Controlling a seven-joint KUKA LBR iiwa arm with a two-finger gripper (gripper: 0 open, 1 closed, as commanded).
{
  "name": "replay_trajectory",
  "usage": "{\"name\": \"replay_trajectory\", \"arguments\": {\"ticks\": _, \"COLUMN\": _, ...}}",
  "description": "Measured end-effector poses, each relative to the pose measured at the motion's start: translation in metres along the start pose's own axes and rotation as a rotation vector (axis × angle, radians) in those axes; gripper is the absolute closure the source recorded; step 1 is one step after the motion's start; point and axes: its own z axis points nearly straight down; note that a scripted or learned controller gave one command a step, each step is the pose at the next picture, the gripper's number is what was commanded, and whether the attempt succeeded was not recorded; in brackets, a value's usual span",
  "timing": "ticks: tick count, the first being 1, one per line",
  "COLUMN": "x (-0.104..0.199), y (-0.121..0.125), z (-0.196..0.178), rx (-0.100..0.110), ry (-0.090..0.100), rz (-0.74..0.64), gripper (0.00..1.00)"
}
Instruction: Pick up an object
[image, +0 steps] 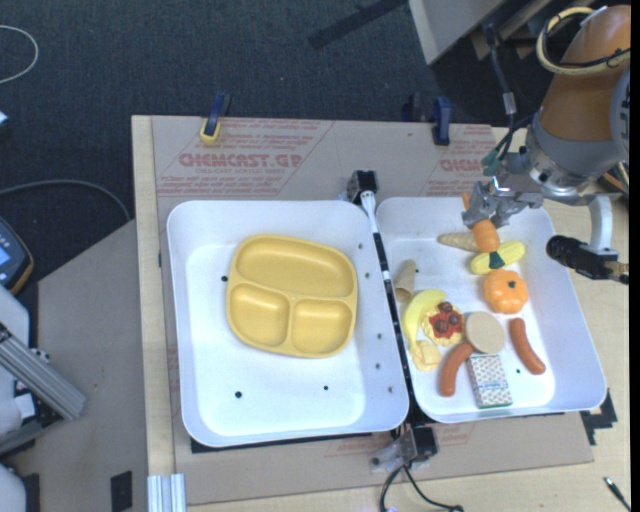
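Your arm (580, 90) reaches in over the far right corner of the right bin (585, 350). The left bin (190, 300) carries a yellow tray (292, 296) with three compartments, near the middle of its floor, nothing on it.

The right bin holds the toy food, so take your pick from here. Banana (418, 312) with a pizza piece (444, 322) on it lies near the left wall; a box (490, 381) and two sausages (455, 367) sit toward the near edge, a round disc (485, 331) between them. Pumpkin (504, 291) and corn (497, 258) are mid-bin toward the right wall. A cone (460, 240) lies at the far edge.

Gripper (487, 222) is low at the far edge, its tips right at a carrot (485, 236), which sits just beside the cone and touching the corn. Whether the fingers are spread or pinched on the carrot you cannot tell from this angle; no grasp confirmed.

Handling judgement: carrot looks like hollow moulded plastic, so light, stiff, not fragile, but smooth and tapered. Expect it to squirt out of a tip grip. Take it across the thick middle, fingers square to its long axis. Neighbours crowd it; a wide approach may nudge the corn.
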Motion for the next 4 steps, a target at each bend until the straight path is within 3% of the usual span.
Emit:
{"name": "replay_trajectory", "arguments": {"ticks": 1, "x": 0.043, "y": 0.003, "z": 0.000, "rx": 0.004, "ry": 0.002, "rz": -0.002, "gripper": 1.00}}
{"name": "replay_trajectory", "arguments": {"ticks": 2, "x": 0.098, "y": 0.023, "z": -0.002, "rx": 0.000, "ry": 0.002, "rz": -0.005, "gripper": 1.00}}
{"name": "replay_trajectory", "arguments": {"ticks": 3, "x": 0.159, "y": 0.023, "z": 0.006, "rx": 0.004, "ry": 0.001, "rz": -0.003, "gripper": 1.00}}
{"name": "replay_trajectory", "arguments": {"ticks": 4, "x": 0.159, "y": 0.023, "z": -0.009, "rx": 0.000, "ry": 0.001, "rz": 0.000, "gripper": 1.00}}
